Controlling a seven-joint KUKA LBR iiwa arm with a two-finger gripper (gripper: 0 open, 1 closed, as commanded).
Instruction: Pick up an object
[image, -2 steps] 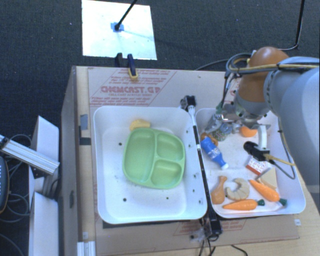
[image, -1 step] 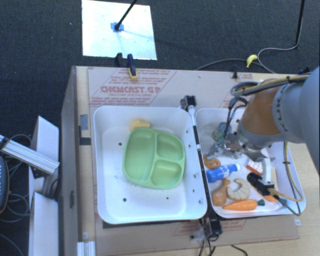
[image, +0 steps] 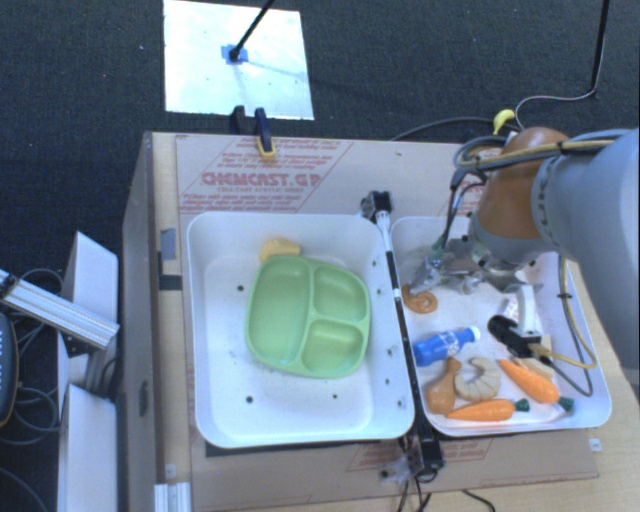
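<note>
A toy carrot (image: 483, 409) lies nearest; the gripper (image: 432, 272) hangs above a pretzel (image: 421, 300), whether closed or apart I cannot tell.

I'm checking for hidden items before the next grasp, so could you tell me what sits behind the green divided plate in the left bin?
A small yellow object pokes out behind the green divided plastic plate. The plate covers its lower part, so its shape is unclear.

Bins: two white (image: 225, 420), (image: 590, 400). Green divided plate (image: 308, 317): one. Toy carrots: two (image: 528, 380), (image: 485, 409). Blue bottle (image: 445, 346): one. Drumstick (image: 442, 388): one. Pretzel (image: 421, 300): one.
</note>
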